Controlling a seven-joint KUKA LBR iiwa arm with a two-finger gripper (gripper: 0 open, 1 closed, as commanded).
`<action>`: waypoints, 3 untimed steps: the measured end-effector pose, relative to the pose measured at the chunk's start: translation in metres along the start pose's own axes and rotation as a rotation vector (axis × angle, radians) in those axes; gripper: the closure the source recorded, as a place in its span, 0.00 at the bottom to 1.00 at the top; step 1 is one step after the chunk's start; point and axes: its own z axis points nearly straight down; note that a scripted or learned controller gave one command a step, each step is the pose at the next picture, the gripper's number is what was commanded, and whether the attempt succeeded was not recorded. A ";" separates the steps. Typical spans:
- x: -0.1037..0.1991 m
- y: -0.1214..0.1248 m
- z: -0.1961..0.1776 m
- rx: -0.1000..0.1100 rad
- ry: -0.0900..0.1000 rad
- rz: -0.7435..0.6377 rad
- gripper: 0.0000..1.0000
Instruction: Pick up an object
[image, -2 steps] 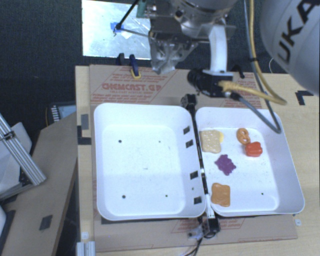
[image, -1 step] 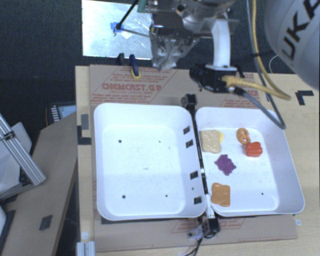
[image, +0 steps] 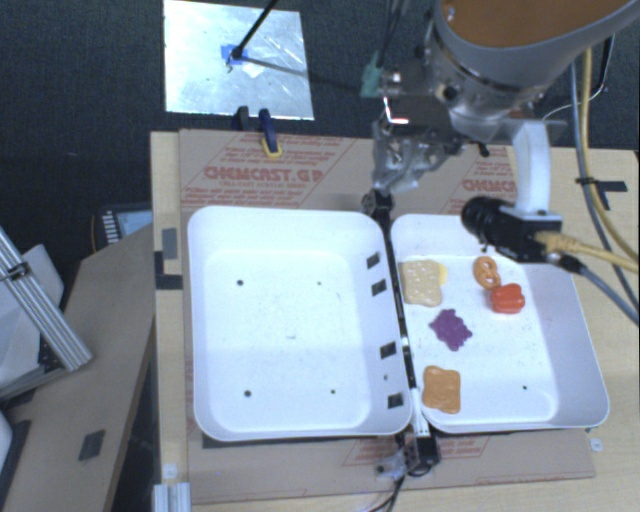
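The pincer (image: 382, 197) hangs over the far rim of the bins, right above the seam where the left bin (image: 215, 235) and the right bin (image: 575, 345) meet. It is small and dark against the clips there, so I cannot tell how far apart its tips stand or whether anything sits between them; nothing appears to hang from it.

Every candidate lies nearer the camera than the pincer, in the right bin. Closest to it is a pale yellow piece (image: 422, 282), just below and slightly to its right. Further off to the right are an orange ring (image: 485, 270) touching or nearly touching a red piece (image: 508, 299). A purple piece (image: 451, 328) and an orange-brown piece (image: 442, 389) lie farther toward the camera.

The main risk is the divider: a descent from here would likely land on the rims or the black clips (image: 378, 287) rather than on an object. The pale piece sits close to that wall, so one tip could jam against it. The ring and red piece crowd each other, inviting a double or glancing grab. All look flat and low, easy to skim over.
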 end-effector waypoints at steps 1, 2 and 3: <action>0.070 -0.004 0.015 -0.002 0.002 -0.011 1.00; 0.067 -0.013 -0.002 -0.005 0.003 -0.007 1.00; 0.067 -0.026 0.165 0.012 -0.006 -0.004 1.00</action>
